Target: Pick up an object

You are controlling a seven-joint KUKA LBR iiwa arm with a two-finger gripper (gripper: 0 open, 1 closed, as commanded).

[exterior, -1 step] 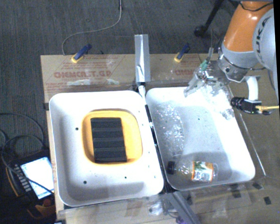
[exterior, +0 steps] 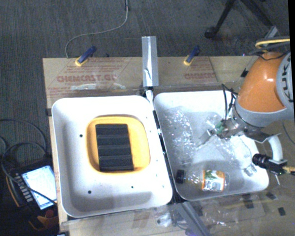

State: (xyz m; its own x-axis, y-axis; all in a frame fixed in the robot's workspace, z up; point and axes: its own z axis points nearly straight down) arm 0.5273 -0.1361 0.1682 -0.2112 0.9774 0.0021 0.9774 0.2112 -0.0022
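A: So where are we on this pick? Our gripper (exterior: 219, 130) is down in the right bin (exterior: 186, 100) around 3 o'clock, buried in crinkly clear plastic wrap (exterior: 180, 130).

B: Can't tell its state, honestly. The clear bottle (exterior: 203, 179) lies at 6 o'clock, untouched. The yellow tray (exterior: 118, 144) sits in the left bin (exterior: 69, 144). We reckon nothing's lifted yet.

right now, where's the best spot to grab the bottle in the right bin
Take the bottle across its labelled middle, coming straight down from above. It lies on its side near the front wall of the right bin, long axis left to right with the dark cap to the left, so the fingers should probably close front-to-back across the narrow width. The clear body may be slippery.
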